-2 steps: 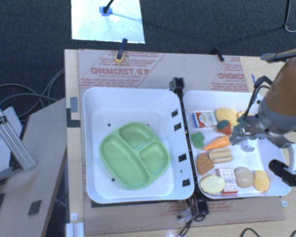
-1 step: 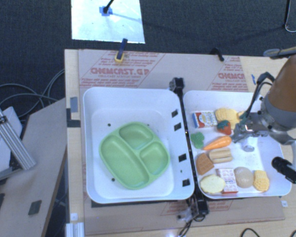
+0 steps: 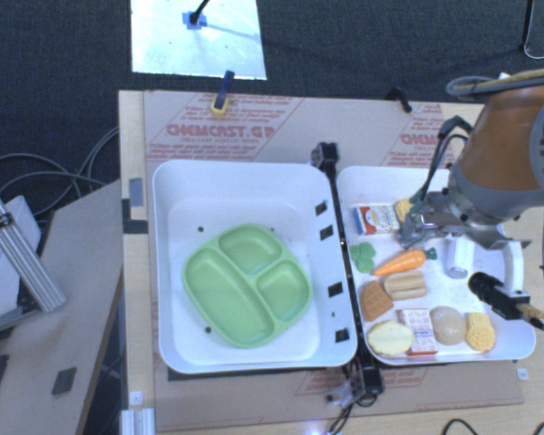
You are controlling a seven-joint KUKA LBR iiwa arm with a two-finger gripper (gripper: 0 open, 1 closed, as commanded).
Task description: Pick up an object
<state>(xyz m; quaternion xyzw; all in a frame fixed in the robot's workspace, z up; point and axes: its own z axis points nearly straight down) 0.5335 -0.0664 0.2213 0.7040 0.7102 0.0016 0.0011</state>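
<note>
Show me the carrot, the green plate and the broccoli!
carrot (image 3: 401, 262), camera view, middle of its orange body.
green plate (image 3: 219, 290), camera view, its long left compartment.
broccoli (image 3: 364, 257), camera view, its green top.

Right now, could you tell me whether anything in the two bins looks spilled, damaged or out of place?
Nothing stands out. The green tray lies flat in the left bin, and the toy foods, including the carrot, sit unspilled in the right bin.

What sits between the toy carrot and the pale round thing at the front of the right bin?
In the camera view, a tan roll lies between the carrot and the pale round piece.
</note>
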